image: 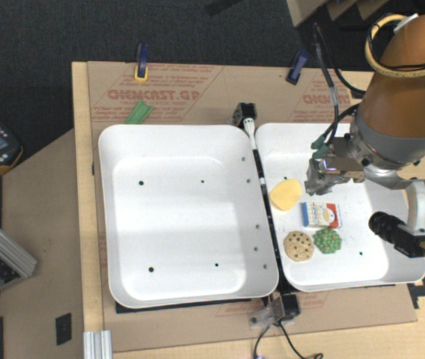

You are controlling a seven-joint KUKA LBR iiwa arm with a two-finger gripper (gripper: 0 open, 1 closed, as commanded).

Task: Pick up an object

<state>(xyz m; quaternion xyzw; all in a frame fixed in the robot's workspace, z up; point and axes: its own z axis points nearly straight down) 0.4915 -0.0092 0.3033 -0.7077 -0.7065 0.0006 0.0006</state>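
While my gripper (323,189) hangs over the right bin (392,271), its state unclear, a cardboard-covered worktop (197,88) carries two white bins on dark carpet. Four objects lie there: yellow piece (286,194), small carton (321,215), cookie (298,245), green piece (328,241).

White bins (175,137) hold a yellow piece (286,194), speckled tan cookie (298,245), green broccoli (328,241).
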